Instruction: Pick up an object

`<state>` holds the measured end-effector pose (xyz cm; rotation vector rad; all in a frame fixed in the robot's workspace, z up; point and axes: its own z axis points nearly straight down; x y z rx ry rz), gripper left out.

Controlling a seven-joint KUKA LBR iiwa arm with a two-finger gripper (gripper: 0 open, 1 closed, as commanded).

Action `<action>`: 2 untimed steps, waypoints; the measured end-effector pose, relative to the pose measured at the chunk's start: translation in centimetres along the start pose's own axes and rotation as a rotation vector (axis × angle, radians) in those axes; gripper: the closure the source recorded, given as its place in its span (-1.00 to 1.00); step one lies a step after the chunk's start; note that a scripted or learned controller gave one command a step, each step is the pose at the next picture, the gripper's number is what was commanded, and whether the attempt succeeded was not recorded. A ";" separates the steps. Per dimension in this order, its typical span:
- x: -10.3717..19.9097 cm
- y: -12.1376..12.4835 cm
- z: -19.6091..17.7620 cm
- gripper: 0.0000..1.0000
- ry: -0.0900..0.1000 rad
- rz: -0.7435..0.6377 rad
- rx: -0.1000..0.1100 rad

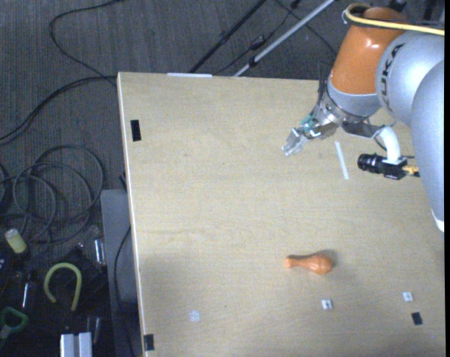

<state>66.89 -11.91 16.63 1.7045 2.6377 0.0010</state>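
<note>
An orange pear-shaped object [311, 262] lies on its side on the tan bench top [210, 199], toward the front, with its narrow end pointing left. My gripper [292, 146] hangs over the back right part of the bench, well behind the orange object and apart from it, tilted down to the left. Nothing shows between its tips. A thin white stick [341, 160] lies on the bench just right of the gripper.
A small black mark [135, 130] sits near the bench's left edge. Small square tags [326, 303] and a dark tag [416, 318] lie near the front right. Cables and tools [57, 199] cover the floor to the left.
</note>
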 end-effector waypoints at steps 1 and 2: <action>0.1 0.1 -0.9 1.00 0.001 -0.001 -0.001; -0.9 -0.6 0.1 1.00 -0.001 -0.156 0.002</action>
